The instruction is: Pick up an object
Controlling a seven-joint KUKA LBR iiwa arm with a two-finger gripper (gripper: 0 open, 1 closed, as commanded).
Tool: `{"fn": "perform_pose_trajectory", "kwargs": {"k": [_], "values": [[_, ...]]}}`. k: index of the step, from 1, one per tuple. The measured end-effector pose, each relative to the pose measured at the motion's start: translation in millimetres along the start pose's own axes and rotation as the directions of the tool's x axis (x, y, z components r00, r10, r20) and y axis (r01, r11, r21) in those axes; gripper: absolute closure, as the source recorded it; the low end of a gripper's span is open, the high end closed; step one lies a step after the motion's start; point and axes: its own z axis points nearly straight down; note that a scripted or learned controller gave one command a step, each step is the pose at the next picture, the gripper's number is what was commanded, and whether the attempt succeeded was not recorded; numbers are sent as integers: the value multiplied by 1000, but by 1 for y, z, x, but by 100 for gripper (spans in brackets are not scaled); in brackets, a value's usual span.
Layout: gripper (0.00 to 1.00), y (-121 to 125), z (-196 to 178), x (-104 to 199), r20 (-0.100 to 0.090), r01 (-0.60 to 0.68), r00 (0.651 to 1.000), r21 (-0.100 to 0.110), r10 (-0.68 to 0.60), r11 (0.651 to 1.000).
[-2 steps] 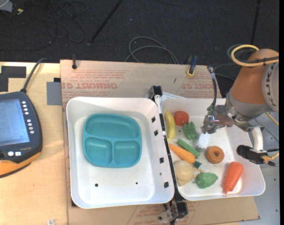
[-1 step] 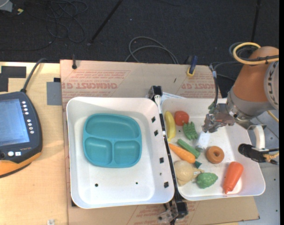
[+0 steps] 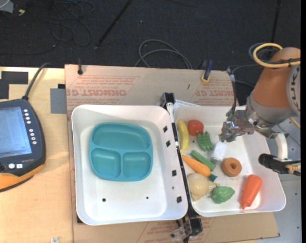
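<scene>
Over the right bin, near its far edge, the tool hangs above the toys; I cannot tell whether it is spread or pressed together, and nothing shows pinched in it. This looks like the approach step, no grasp made. Nearest below lies a small white piece between the green toy and the donut, long axis running roughly far-to-near. Next: descend, aligned across it.

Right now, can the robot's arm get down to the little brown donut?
Probably yes. The end effector hangs in the right bin just above the donut, which lies apart from the other toys with nothing on top.
</scene>
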Motion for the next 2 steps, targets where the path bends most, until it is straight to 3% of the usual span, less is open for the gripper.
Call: {"fn": "perform_pose_trajectory", "kwargs": {"k": [2], "values": [[100, 1, -18, -1, -1, 5, 1000, 5, -5, 1000]]}}
